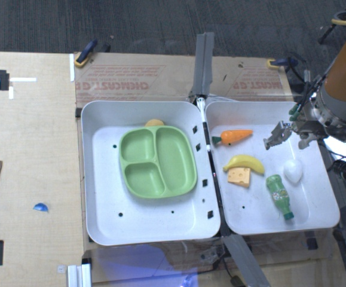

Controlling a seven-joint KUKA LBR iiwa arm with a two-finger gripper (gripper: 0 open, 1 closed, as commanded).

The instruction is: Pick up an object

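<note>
the gripper (291,134) hangs above the right bin (322,220), fingers apart and holding nothing. this looks like the approach step. the white egg (293,171) lies just below it; next it should descend there.

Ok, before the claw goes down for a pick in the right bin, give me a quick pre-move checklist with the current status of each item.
1. Claw above the right bin, not the left: ok.
2. Claw carrying nothing yet: ok, nothing visible between its fingers.
3. Finger opening wide enough for a grasp: cannot tell from this angle.
4. Nearest target free to take: ok, the white egg lies just below the claw, apart from the green bottle.
5. Banana and cheese wedge separable: not ok, they touch.
6. Carrot away from the wall: not ok, its green end sits by the divider.
</note>
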